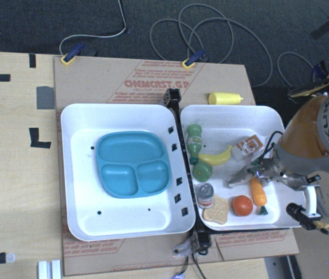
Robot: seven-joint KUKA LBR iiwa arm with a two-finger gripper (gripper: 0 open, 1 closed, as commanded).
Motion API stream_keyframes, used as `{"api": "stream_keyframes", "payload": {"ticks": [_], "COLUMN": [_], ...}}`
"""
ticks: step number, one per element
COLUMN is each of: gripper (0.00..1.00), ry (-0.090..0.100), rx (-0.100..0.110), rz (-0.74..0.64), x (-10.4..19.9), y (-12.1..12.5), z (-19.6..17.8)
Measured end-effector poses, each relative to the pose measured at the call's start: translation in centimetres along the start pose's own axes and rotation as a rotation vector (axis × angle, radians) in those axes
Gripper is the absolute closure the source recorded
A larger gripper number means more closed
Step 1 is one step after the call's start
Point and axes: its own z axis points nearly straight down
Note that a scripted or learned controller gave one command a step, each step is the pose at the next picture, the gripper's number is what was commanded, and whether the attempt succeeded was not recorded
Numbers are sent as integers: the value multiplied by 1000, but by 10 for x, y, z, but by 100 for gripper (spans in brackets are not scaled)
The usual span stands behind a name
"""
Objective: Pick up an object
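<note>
The right bin (269,118) holds several small objects: a green bottle (194,137), a banana (217,156), a green round fruit (201,171), a small can (204,192), a slice of toast (215,211), a red tomato (242,205), an orange carrot (258,192) and a small brown-and-white carton (249,145). My gripper (241,178) reaches in from the right and hangs low over the middle of this bin, just left of the carrot's top and below the carton. No object shows in its grasp.
The left bin (77,127) holds a blue divided plate (133,163). A yellow object (225,99) lies on the cardboard behind the right bin. The arm's orange band (310,133) overhangs the right bin's right wall. Cables lie on the dark floor at the back.
</note>
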Motion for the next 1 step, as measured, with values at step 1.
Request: {"api": "stream_keyframes", "payload": {"ticks": [1], "gripper": [100], "ry": [-5], "rx": [-2], "rz": [1], "x": [-1], "y": [0], "z": [-10]}}
